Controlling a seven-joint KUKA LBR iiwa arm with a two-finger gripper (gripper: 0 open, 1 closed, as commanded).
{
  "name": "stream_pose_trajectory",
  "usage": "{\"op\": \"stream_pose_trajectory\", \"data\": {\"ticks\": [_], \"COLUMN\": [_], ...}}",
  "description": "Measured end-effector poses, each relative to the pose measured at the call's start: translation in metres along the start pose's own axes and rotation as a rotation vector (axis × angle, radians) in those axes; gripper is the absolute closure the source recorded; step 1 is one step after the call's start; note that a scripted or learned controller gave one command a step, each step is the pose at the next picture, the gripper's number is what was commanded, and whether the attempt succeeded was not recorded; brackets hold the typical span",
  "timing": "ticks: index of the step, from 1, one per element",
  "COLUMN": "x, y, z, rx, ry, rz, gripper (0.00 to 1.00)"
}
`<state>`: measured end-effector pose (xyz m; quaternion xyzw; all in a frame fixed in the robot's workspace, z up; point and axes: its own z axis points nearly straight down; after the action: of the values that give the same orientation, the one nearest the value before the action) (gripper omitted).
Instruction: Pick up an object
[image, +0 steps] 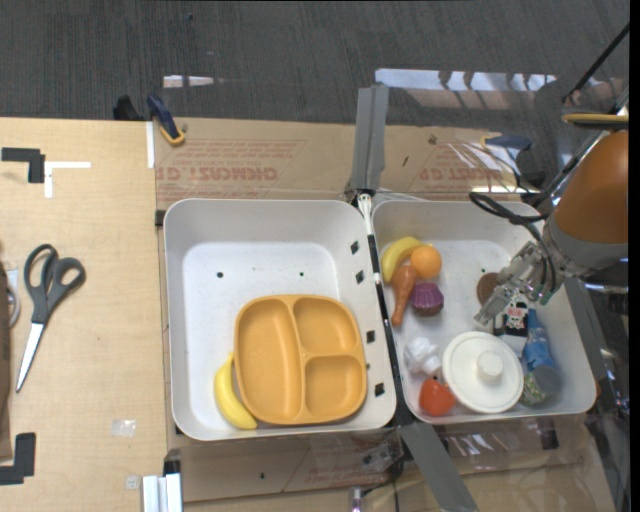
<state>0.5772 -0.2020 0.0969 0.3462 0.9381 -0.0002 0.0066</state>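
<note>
The claw (510, 296) hovers at the right bin's (575, 400) three o'clock, poised above clutter; whether it is open cannot be told.

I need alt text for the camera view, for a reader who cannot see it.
A grey robot arm's two-finger gripper hovers over the right shallow white bin, which holds small toy foods and a round white lid. The left shallow white bin holds an orange divided plastic plate and a yellow banana.
</note>
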Motion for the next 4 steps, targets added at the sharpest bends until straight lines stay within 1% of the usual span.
{"op": "stream_pose_trajectory", "data": {"ticks": [1,2,3,4], "x": [-0.002,0.054,0.054,0.031], "y": [0.002,0.066,0.066,0.099], "z": [-0.012,-0.152,-0.152,0.005], "rx": [-0.003,0.003,0.004,0.006], "ry": [-0.01,0.009,0.009,0.009], "rz": [-0.004,0.059,0.059,0.313], "gripper": [1.0,1.0,0.0,0.0]}}
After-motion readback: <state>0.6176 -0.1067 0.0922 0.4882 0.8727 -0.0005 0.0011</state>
